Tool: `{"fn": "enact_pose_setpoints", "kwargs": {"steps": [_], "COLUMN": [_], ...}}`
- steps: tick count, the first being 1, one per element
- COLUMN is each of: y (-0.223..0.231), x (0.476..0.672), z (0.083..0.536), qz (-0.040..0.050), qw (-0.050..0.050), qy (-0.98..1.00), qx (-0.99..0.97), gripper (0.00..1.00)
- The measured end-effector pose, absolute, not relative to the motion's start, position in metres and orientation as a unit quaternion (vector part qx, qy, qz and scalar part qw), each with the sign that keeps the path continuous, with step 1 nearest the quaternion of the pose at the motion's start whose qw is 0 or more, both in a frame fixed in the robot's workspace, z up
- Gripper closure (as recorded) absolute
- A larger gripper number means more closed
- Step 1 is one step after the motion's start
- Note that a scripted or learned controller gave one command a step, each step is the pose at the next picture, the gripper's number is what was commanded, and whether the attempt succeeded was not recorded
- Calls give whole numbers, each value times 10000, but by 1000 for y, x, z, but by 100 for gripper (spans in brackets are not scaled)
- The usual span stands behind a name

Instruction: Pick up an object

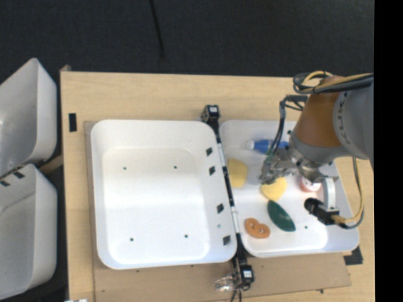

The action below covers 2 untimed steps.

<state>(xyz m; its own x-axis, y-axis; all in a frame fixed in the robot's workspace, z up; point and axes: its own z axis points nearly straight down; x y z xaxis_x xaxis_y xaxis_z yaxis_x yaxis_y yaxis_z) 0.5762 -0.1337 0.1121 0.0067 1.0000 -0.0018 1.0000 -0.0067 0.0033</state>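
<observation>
- Bench point(157, 96): pale wood top, reaching out on every side of the gripper; dark floor beyond its far edge. White moulded shapes lie well off on the side away from the arm, past the bench edge; I can't name them.
- Arm point(343, 118): grey, orange band just above the wrist, coming in over the bin it works in. Cables loop around it.
- Empty-looking bin point(126, 168): the white bin on the far side of the divider from the gripper. Plenty of room there.
- Working bin point(252, 131): directly under the gripper, holding all the loose items.
- Gripper point(274, 173): low over the working bin, tips at the upper edge of a yellow piece point(274, 189). Dark hardware hides the tips; whether they are spread or pressed together I cannot tell.
- Second yellow piece point(237, 173): just beside the gripper, toward the divider.
- Dark green object point(281, 217): near, below the gripper in the view.
- Orange ring-like item point(257, 229): beyond the green one, close to the bin's near corner.
- Blue and white tube point(261, 145): just above the gripper, toward the bin's far wall.
- Small red and white item point(310, 184): just beside the gripper, under the wrist, partly hidden.
- Step, as I judge it: descent onto the yellow piece under the tips, grasp not confirmed.
- Next move calls for: a firm close on that piece, then a straight lift clear of its neighbours.
</observation>
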Motion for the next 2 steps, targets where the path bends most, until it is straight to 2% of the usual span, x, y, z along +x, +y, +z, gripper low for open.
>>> {"fn": "enact_pose_setpoints", "kwargs": {"steps": [1, 2], "y": [-84, -18], "x": [603, 661], "z": [324, 380], "qz": [61, 46], "qw": [75, 42], "qy": [7095, 7101], "qx": [7047, 7041], "gripper": [100, 100]}}
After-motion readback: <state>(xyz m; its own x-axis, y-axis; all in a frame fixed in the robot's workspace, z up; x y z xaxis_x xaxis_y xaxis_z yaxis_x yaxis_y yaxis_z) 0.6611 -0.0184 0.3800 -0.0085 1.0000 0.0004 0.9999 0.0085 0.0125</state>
